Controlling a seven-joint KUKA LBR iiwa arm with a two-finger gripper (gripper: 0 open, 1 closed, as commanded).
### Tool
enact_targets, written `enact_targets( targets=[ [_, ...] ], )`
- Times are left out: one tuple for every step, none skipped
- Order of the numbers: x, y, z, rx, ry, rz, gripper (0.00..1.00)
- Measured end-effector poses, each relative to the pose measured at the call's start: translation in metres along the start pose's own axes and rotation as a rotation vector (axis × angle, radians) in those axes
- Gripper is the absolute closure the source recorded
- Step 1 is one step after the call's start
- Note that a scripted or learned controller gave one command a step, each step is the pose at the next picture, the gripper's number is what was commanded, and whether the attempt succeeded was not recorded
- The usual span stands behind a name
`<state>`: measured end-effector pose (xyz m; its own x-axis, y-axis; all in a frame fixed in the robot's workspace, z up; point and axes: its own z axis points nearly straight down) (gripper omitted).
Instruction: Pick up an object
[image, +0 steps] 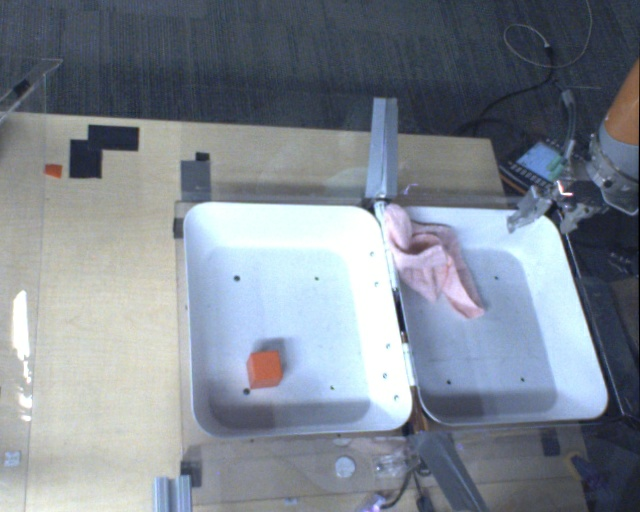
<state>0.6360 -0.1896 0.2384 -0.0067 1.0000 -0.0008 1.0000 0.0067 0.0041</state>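
Note:
An orange block (265, 369) lies in the left bin (210, 300), near its front. A crumpled pink cloth (437, 266) lies in the right bin (560, 390), against its back left corner and the wall between the bins. My gripper (541, 218) hangs over the right bin's back right corner, well to the right of the cloth. Its fingers (522, 216) stand open with nothing between them.
A grey metal post (382, 150) stands upright behind the gap between the bins. Cables and a small lit device (540, 160) lie behind the right bin. Black marks and a small orange square (53, 171) sit on the bench's far left.

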Motion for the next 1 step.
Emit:
enact_targets(
  targets=[
    [0.0083,0.0274,0.1409,-0.004,-0.002,-0.279,0.0]
  ],
)
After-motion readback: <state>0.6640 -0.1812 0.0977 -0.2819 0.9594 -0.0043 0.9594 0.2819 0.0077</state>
